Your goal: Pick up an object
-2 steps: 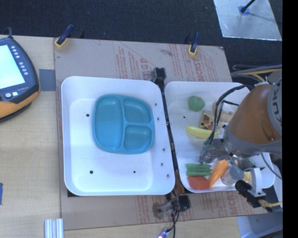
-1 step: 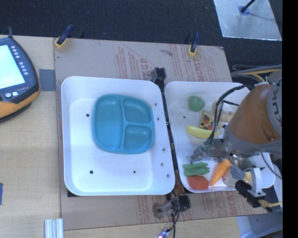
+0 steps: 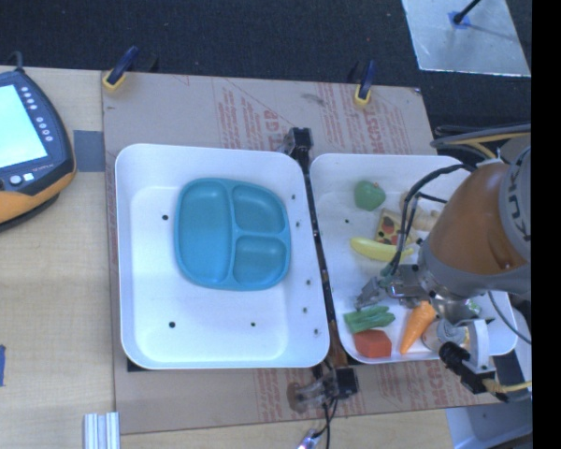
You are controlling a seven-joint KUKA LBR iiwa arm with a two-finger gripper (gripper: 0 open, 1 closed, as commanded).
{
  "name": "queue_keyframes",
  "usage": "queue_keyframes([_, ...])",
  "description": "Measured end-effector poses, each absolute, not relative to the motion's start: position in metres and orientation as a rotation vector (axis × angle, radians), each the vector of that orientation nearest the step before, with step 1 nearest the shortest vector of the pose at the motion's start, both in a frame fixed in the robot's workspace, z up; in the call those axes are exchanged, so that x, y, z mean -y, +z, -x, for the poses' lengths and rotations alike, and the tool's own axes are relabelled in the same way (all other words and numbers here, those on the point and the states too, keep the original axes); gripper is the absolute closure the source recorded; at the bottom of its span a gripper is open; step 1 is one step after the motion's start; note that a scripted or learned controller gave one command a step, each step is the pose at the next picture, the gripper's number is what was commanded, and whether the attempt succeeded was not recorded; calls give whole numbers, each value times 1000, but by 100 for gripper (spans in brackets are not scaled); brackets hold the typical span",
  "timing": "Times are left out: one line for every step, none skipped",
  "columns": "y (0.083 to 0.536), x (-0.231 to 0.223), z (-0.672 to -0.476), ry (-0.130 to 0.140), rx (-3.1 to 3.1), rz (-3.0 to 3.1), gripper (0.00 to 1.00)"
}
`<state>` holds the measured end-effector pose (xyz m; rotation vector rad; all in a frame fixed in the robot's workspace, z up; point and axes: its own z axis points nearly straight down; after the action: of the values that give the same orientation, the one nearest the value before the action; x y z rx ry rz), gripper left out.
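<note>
Hand low in right bin, carrot just beside.

Toy carrot, green bean, red tomato, right bin

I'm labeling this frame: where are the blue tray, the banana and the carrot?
blue tray (image 3: 206, 232), camera view, large left compartment.
banana (image 3: 372, 248), camera view, middle of its length.
carrot (image 3: 416, 325), camera view, thick orange middle.

Bright even light, soft shadows, slightly blurry
</note>
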<state>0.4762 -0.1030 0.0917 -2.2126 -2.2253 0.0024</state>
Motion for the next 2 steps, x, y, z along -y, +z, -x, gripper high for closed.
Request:
queue_keyframes([102,104,-476,6,2229,2208,100])
queue_keyframes([101,104,-476,6,2229,2208,0])
